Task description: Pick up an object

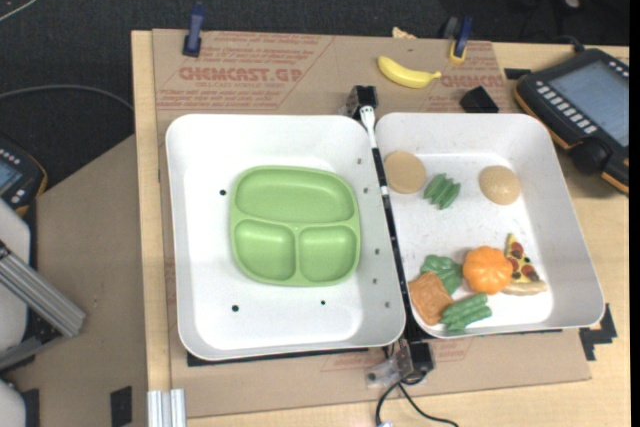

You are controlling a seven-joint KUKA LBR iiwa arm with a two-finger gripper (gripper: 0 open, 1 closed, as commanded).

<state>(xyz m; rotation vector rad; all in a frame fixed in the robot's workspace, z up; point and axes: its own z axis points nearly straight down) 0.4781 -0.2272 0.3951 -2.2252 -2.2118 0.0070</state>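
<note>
The right bin [565, 215] holds several toy foods. Two tan round buns lie at its back, one at the left [405, 171] and one further right [499, 184]. Between them lies a small green bean bundle [441, 190]. Near the front sit an orange pumpkin [486, 269], a pizza slice [522, 267], a brown toast piece [429, 297], a leafy green piece [440, 269] and a green pod [466, 313]. The left bin [195, 215] holds a green divided plate [295, 223].
A yellow banana [407, 72] lies on the cardboard behind the bins. A black handheld controller [585, 105] sits at the right, beside the right bin's back corner. Blue clamps [193, 31] hold the board's back edge.
</note>
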